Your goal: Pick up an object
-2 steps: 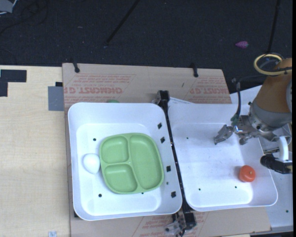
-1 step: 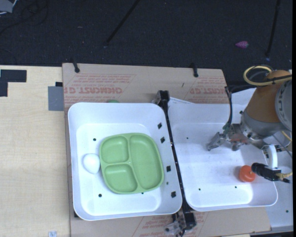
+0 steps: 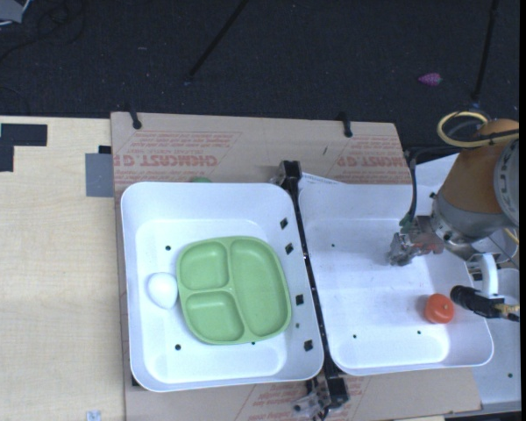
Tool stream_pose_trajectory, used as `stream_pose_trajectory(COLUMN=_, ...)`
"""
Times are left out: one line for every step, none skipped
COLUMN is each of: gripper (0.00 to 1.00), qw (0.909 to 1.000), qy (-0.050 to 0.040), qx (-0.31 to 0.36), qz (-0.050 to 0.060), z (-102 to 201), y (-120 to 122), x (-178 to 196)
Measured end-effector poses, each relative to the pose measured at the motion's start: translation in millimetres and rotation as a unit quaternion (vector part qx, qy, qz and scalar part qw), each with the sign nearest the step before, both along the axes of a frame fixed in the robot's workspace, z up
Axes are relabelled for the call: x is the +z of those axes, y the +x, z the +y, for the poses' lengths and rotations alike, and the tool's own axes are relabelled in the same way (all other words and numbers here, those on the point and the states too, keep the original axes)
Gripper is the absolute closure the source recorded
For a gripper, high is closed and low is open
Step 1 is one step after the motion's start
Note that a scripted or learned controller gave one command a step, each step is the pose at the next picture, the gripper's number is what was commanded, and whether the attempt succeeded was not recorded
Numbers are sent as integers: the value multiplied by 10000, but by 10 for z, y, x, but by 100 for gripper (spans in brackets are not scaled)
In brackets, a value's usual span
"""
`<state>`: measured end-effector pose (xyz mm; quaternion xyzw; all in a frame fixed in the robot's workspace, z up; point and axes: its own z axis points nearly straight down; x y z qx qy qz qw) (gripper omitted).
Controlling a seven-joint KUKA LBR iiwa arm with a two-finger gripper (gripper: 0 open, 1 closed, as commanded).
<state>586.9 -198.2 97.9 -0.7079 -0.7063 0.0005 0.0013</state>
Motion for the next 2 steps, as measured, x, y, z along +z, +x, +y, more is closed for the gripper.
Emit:
stream_pose_trajectory(gripper=100, qw=10000, qy=-6, qx=19, qz=-21, z=46, y=31, x=440)
stream_pose_trajectory(gripper=100, qw=10000, qy=-10, qx=21, qz=-33, z=100, y=111, x=1023)
